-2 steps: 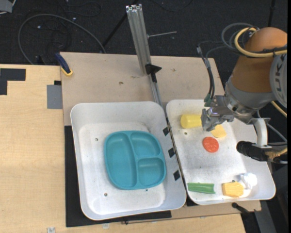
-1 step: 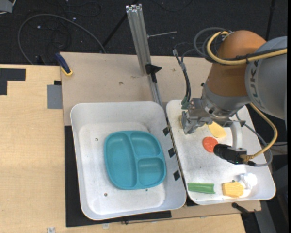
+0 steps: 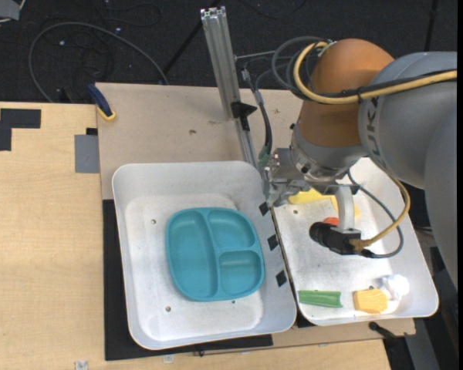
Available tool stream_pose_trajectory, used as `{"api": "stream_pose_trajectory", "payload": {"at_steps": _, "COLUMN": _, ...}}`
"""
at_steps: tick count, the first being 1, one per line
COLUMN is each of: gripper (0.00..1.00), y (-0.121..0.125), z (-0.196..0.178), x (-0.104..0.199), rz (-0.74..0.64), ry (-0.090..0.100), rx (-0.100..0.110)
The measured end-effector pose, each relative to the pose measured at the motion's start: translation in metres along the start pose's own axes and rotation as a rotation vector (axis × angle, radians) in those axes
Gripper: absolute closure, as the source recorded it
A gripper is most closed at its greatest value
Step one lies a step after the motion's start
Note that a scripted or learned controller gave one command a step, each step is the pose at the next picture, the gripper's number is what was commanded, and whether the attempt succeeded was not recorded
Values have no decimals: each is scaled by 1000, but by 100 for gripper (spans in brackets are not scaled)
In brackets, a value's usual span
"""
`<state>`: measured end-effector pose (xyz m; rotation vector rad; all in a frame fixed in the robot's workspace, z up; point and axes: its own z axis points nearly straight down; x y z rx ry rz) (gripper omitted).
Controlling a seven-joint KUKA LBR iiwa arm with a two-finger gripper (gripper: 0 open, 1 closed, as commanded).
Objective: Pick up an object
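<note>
The pincer (image 3: 297, 185) hangs over the right-hand bin (image 3: 312, 264) at its rim nearest the teal divided plate (image 3: 214, 253), beside a yellow scrap (image 3: 309, 197); apart or together cannot be told

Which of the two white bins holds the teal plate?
The bin on the view's left; the plate lies flat in its middle.

You had bright, even overhead light: the white bins (image 3: 139, 299) glared mildly, shadows were soft, and the floor (image 3: 100, 29) behind lay dark.

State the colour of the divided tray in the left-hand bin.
Teal; the divided tray shows clearest in the camera view.
</note>
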<state>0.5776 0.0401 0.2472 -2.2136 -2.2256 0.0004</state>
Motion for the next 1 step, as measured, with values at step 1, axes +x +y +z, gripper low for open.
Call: {"api": "stream_pose_trajectory", "payload": {"at_steps": 1, "gripper": 100, "y": 12, "z": -2, "x": 51, "rz": 0, "ry": 0, "rx": 0}}
